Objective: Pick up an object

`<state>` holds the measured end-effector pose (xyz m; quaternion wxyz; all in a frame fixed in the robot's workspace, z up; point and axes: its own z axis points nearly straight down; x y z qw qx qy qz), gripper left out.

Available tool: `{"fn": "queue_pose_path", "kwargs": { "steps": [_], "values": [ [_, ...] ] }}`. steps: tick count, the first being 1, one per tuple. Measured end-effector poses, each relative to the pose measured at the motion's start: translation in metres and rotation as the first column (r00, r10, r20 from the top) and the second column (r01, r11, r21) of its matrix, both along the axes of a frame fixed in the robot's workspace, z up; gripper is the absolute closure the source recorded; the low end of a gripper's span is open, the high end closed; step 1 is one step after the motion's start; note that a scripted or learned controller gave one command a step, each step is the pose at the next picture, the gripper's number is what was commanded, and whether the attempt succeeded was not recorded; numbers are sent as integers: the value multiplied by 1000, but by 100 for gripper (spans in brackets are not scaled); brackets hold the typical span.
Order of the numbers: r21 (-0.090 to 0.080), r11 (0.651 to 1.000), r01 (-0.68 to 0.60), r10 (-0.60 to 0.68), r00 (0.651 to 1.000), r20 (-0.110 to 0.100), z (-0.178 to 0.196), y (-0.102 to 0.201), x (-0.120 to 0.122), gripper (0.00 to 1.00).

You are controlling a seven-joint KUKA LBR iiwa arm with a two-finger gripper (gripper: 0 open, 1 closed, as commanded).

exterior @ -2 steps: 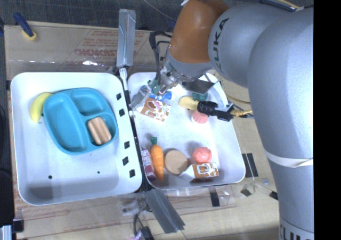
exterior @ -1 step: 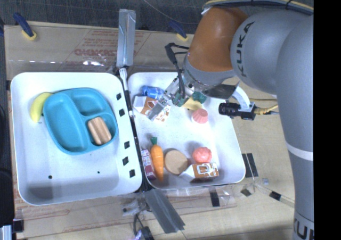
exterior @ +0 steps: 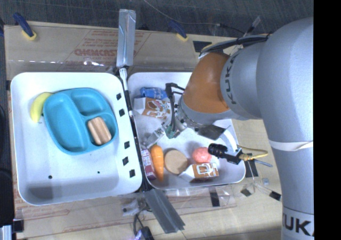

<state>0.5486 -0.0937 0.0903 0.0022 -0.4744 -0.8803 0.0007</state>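
Hand (exterior: pixel 171 127) low in right bin (exterior: pixel 234 172) — grip state unclear — near orange carrot (exterior: pixel 156 157), round tan disc (exterior: pixel 176 162).

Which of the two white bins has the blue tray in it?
The left bin. It holds the blue tray; the right bin, under the arm, holds small loose items instead.

glossy plastic blue tray (exterior: pixel 69 122), smooth white bins (exterior: pixel 32 180)

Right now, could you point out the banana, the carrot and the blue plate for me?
banana (exterior: pixel 36 107): camera view, middle of its yellow curve.
carrot (exterior: pixel 157 160): camera view, middle of its orange body.
blue plate (exterior: pixel 64 116): camera view, bare floor of its large compartment.
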Motion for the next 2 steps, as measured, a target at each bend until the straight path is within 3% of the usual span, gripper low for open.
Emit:
{"fn": "queue_pose_path", "kwargs": {
  "steps": [1, 2],
  "values": [
    [0, 977, 215, -215, 977, 6, 103, 42, -11, 0],
    [0, 999, -49, 49, 999, 1, 101, 30, -72, 0]
  ]
}}
